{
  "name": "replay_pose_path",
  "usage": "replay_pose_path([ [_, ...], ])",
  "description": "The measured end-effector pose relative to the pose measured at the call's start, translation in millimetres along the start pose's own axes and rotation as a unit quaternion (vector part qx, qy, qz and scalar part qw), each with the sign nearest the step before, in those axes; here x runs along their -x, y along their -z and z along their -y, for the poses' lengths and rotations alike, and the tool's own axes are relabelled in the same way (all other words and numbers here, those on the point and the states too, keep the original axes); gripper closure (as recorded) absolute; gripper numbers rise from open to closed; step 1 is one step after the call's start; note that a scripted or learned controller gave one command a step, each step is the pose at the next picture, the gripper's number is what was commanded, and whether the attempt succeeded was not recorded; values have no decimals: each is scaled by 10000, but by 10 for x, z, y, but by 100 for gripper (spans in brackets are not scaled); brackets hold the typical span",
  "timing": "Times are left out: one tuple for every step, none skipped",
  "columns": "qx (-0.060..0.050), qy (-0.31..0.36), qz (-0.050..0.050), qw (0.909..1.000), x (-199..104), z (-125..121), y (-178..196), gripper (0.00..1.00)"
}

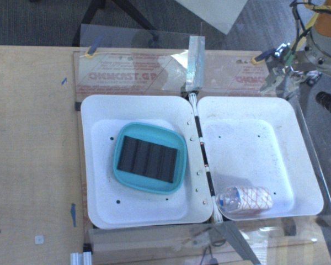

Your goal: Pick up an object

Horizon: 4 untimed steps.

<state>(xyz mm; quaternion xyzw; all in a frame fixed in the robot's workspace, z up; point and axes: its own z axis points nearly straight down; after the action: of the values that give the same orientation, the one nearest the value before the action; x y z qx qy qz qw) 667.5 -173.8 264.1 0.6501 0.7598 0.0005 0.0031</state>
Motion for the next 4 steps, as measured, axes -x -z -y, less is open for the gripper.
replay_pose_path([
  [-2, -456, 0, 9990, 101, 10, 556, 0],
  [18, -434, 22, 9991, 90, -7, 665, 100],
  [-4, -1075, -14, 9942, -998, -119, 1220, 100],
  [-15, -3323, -7, 9432, -1870, 38, 1536, 100],
])
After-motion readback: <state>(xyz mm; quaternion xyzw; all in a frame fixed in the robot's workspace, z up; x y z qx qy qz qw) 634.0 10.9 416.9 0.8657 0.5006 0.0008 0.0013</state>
